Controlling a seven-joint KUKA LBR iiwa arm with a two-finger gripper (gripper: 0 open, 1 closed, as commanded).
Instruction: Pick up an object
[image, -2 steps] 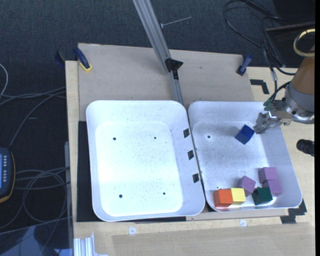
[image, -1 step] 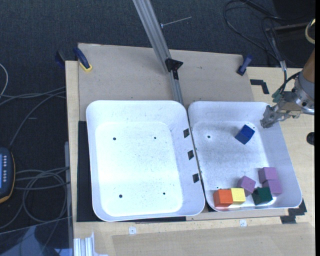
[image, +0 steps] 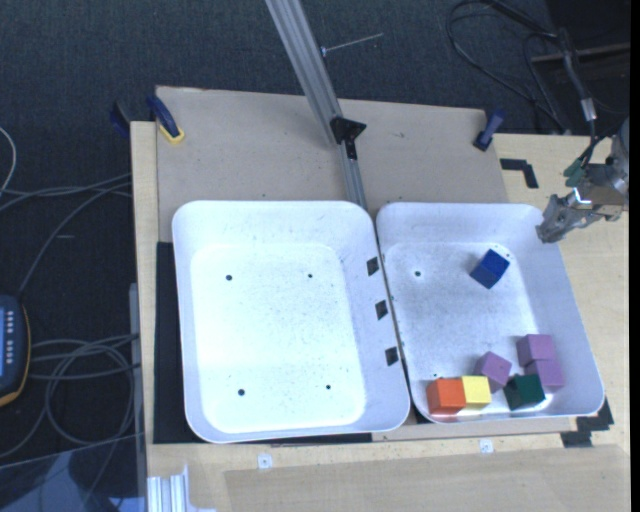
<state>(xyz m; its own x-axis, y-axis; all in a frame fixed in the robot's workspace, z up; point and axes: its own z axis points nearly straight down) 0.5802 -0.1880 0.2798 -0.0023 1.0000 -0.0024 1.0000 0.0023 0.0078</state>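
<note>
A blue block (image: 490, 268) lies alone in the upper middle of the right bin (image: 440, 330). Along that bin's near edge sit an orange block (image: 446, 394), a yellow block (image: 476, 391), a dark green block (image: 523, 391) and purple blocks (image: 540, 358), packed close together. My gripper (image: 555, 224) hangs at the right bin's far right corner, above its rim and to the right of the blue block. Nothing shows between its fingers.
The left bin (image: 270, 320) lies beside the right one, with black clips (image: 380, 308) along the shared wall. A grey metal pole (image: 318, 90) slants down to the bins' far edge. Blue clamps (image: 165, 120) hold the board's back corners. Cables trail on the floor at left.
</note>
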